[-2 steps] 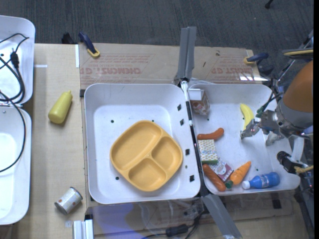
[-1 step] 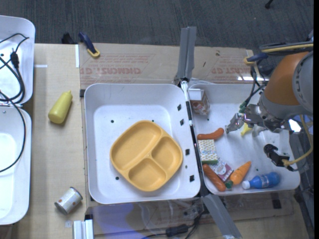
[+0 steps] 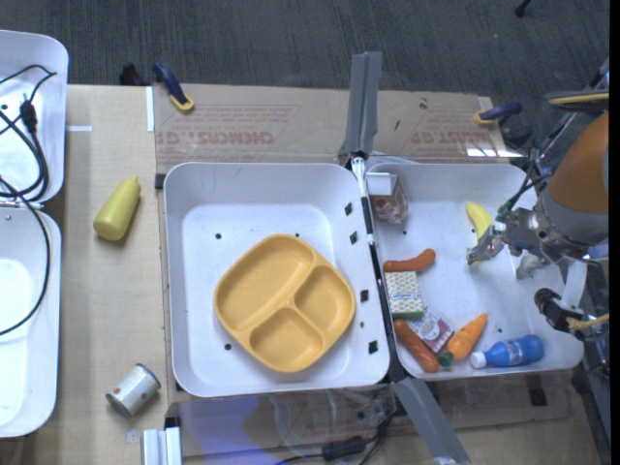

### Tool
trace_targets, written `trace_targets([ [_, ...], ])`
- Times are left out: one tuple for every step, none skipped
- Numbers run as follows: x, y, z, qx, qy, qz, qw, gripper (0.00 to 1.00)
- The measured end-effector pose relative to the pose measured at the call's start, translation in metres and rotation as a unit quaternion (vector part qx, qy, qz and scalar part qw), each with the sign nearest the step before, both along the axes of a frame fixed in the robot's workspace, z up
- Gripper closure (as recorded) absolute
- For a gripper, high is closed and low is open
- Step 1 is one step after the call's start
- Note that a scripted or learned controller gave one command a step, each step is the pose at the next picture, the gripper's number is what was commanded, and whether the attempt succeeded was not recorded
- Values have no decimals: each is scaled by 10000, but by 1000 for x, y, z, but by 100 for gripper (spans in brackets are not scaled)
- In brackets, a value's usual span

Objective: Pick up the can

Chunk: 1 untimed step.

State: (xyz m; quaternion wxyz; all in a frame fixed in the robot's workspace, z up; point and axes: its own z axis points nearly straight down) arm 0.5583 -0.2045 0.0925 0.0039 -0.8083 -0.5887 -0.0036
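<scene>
So the can [image 3: 133, 388] isn't in either bin — it's lying on its side out on the worktop [image 3: 107, 298], off the lower-left corner of the left bin [image 3: 184, 260]. A yellow mustard bottle [image 3: 117, 209] sits further up on that same strip of worktop, also outside the bins.

The left bin has a yellow sectioned plate [image 3: 284, 303] in the middle of it. The right bin [image 3: 441, 177] is where the clutter is: a small clear cup [image 3: 388, 204] near the top-left corner, a toy sausage [image 3: 410, 260] below it, a green-and-white box [image 3: 404, 294], a small red packet [image 3: 433, 331], two carrots [image 3: 417, 346] [image 3: 466, 336] down low, a blue-and-white bottle [image 3: 513, 352] lying near the bottom right, and a banana [image 3: 478, 219] up near the arm.

The arm comes in from the right and the tool [image 3: 487, 248] hangs over the right bin, just below the banana — well apart from the can. The tool's tips look spread with nothing between them, so it's released and not gripping anything.
</scene>
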Motion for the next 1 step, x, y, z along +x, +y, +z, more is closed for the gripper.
trace_targets([
  [0, 0, 0, 0, 0, -1, 10000, 0],
])
